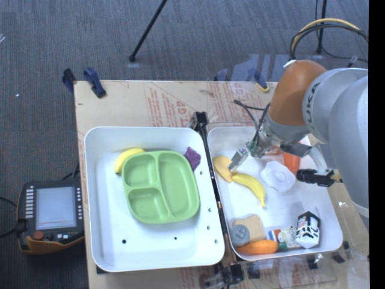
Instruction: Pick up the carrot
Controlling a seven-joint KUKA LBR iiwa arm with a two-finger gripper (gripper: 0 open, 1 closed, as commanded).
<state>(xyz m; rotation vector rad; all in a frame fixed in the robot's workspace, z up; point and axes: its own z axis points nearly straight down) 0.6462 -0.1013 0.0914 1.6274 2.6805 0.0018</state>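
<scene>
The carrot (259, 247) lies flat at the near edge of the right bin (332, 212), orange, with its length running along the bin's front wall. It touches a slice of toast (248, 228) just behind it and, at its right end, a small colourful package (285, 238). A black-and-white carton (308, 230) stands just right of that package. Nothing grips the carrot.

The gripper (237, 159) sits well apart from the carrot, at the far left of the same bin. Its tip rests at or just above a yellow piece (221, 168) and the upper end of a banana (252, 185). Whether its tip is spread or pressed together cannot be told from this view. No object is seen pinched in it.

Near the banana, to its right, lies a clear plastic lid or cup (278, 176), with an orange object (292, 162) behind it, partly covered by the arm.

The left bin (102, 221) holds a green divided plate (161, 185), a second banana (125, 158) at the plate's upper-left edge, and a purple item (192, 157) at its upper-right corner. A teach pendant (53, 212) lies on the floor left of the bench.
</scene>
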